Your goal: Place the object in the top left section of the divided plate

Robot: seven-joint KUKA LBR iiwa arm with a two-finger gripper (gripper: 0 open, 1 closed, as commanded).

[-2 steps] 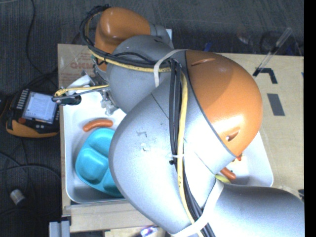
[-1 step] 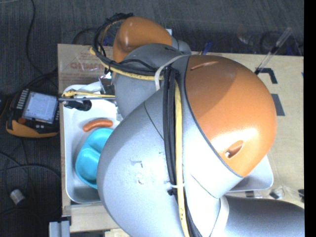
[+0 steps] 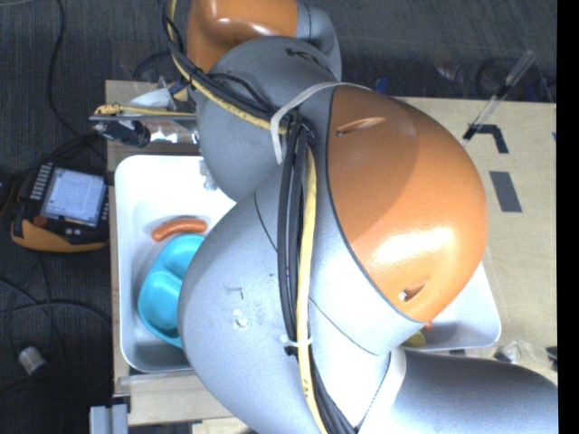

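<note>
An orange sausage-shaped object (image 3: pixel 178 228), smooth and slightly curved, lies on the floor of the left white bin (image 3: pixel 127 242), just above a glossy blue divided plate (image 3: pixel 167 287) whose rounded, moulded compartments show at its left part; the rest of the plate is hidden behind the arm. The sausage sits close to the plate's upper rim, and whether the two touch cannot be told. The bin is shallow, with smooth white plastic walls and rounded corners. The arm (image 3: pixel 344 242) crosses most of the view: bulky rounded grey housings with a matt finish, two shiny orange domes, and a bundle of black and yellow cables strapped along it with white ties. The jaws are hidden behind the arm's body, so their state and their position relative to the sausage cannot be told. A corner of the right white bin (image 3: pixel 470 333) shows below the lower orange dome. The surface (image 3: pixel 525 206) is pale wood-coloured board with black tape marks. To the left, on dark carpet (image 3: pixel 54 80), lies a handheld pendant (image 3: pixel 63 202) with a lit screen and an orange-edged casing, amid loose cables.
</note>
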